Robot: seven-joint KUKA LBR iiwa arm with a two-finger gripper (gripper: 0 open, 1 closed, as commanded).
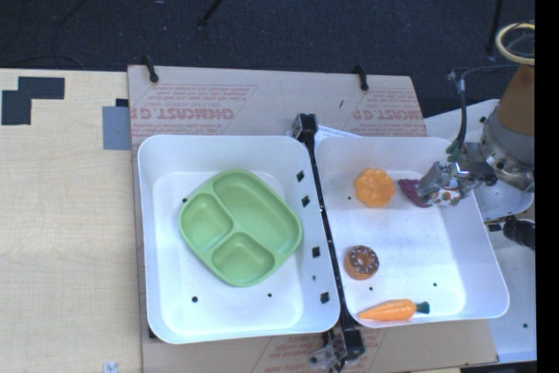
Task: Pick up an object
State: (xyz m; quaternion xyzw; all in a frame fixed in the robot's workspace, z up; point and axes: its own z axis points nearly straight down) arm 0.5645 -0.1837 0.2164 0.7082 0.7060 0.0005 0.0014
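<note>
The right bin (476, 271) holds an orange round fruit-like toy (375, 187), a chocolate doughnut with sprinkles (361, 262), a toy carrot (392, 309) near the front wall and a small dark purple object (414, 190) near the right wall. My gripper (439, 184) sits low at the bin's upper right, right beside the purple object and touching or nearly touching it. Whether anything sits between the fingers cannot be made out.
The left bin (166, 275) carries a green divided plate (239, 225) with three compartments. A black divider (316, 223) separates the bins. Cardboard lies behind them; cables and the arm's base crowd the right edge.
</note>
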